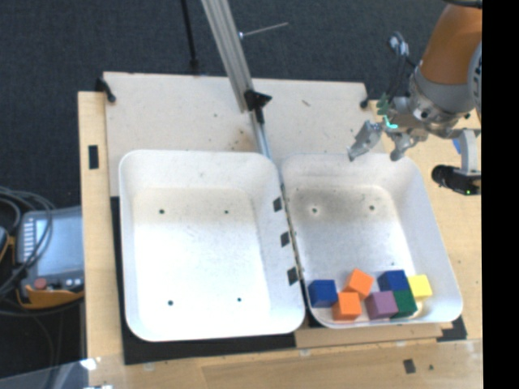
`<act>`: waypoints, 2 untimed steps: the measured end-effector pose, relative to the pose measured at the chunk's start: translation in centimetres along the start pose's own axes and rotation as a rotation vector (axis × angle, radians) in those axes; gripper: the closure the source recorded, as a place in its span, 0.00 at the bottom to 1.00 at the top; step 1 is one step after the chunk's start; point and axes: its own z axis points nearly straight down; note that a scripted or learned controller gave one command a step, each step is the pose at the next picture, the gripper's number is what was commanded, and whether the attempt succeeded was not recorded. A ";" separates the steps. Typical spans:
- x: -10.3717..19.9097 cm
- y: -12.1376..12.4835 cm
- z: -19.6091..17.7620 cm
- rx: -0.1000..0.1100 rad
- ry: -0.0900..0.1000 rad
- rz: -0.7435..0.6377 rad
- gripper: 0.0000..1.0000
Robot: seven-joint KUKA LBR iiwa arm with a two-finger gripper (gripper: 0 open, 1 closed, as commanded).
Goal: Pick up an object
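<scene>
Camera view looks down on a counter (pixel 195 108) with two white bins side by side. All the blocks sit in the right bin (pixel 422 209), bunched against its near edge, well apart from the gripper (pixel 380 146), which hangs over that bin's far rim at the opposite end. Its two fingers are spread, with nothing between them.

Seven blocks can be counted: two blue blocks, one (pixel 322 292) at the left of the cluster and one (pixel 393 280) farther right; two orange blocks, one (pixel 360 282) between the blues and one (pixel 347 305) just in front of it; a purple block (pixel 380 304) touching the front orange one; a green block (pixel 405 302) just right of the purple; and a yellow block (pixel 419 285) at the right end.

The left bin (pixel 203 241) shows only specks and small dark dots on its floor. No writing or label can be read anywhere on the blocks or bins
</scene>
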 end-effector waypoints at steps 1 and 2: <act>-0.1 0.1 -0.3 -0.004 -0.003 -0.002 0.00; -1.0 0.1 5.6 0.000 -0.003 0.003 0.00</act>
